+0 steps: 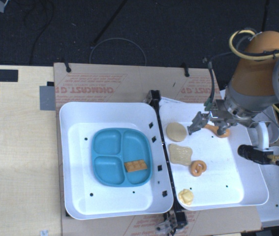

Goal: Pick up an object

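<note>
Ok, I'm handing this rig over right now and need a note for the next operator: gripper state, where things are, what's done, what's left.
Gripper: open, low over the back of the right bin, nothing between its fingers. An orange piece lies directly beneath it.
Right bin: round tan bun, pale toast slice, pretzel, and a yellow piece at the front-left corner.
Left bin: blue divided plate with a brown cracker in its front-right compartment.
Done: nothing picked up yet.
Left: close on an object, probably the orange piece, and lift it.
</note>
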